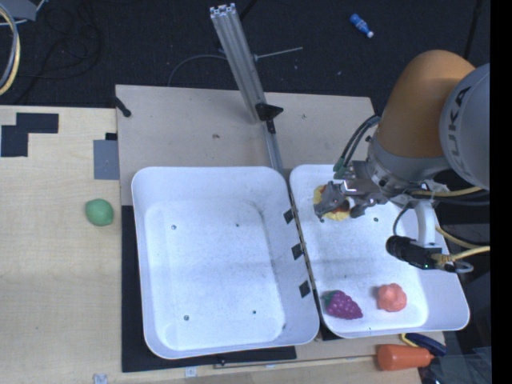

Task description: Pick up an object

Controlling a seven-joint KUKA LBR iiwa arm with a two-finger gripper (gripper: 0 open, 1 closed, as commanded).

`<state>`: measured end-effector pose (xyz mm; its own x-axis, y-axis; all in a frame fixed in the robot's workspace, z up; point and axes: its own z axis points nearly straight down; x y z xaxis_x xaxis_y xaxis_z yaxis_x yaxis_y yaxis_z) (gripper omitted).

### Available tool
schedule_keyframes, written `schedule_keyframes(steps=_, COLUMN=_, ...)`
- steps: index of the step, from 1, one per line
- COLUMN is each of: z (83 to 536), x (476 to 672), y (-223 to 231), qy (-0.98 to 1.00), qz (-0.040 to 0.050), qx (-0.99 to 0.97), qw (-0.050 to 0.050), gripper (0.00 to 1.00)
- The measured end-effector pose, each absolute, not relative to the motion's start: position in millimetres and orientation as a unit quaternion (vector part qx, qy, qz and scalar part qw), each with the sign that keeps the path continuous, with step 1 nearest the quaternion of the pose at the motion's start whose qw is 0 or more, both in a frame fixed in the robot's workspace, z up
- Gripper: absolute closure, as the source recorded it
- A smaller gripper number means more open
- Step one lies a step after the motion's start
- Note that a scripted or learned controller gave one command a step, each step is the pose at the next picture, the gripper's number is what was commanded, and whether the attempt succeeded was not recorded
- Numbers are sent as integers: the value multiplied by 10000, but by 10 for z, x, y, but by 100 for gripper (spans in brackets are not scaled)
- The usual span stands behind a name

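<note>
Orange toy (402,357) lies nearest, outside the right bin (448,314), well below the gripper (336,202). The gripper sits right over a yellow object (337,211); whether it is spread or pinching, I cannot tell. With the bin's wall just beside the gripper, a bump there could nudge the object aside, leaving nothing caught.

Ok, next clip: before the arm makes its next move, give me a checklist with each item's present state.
1. Pincer over the right bin: ok.
2. Pincer at a target, the yellow object at the bin's upper left: ok.
3. Yellow object between the pincer's tips: cannot tell, the wrist hides the contact.
4. Purple grapes and pink object apart from the pincer: ok.
5. Pincer apart from the divider between the bins: cannot tell.
</note>
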<state>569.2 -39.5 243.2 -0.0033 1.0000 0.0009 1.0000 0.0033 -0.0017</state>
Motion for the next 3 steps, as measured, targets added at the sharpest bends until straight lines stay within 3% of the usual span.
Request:
schedule_keyframes(steps=1, z=2285, x=5843, y=101, qy=-7080, qz=5, qx=-7062, qw=9, gripper=100)
schedule_keyframes(steps=2, z=2370, x=5873, y=575, qy=-7077, qz=1, qx=-7065, qw=0, gripper=100)
schedule_keyframes(steps=3, z=2340, x=6059, y=876, qy=-7073, qz=4, qx=-7069, qw=1, gripper=100)
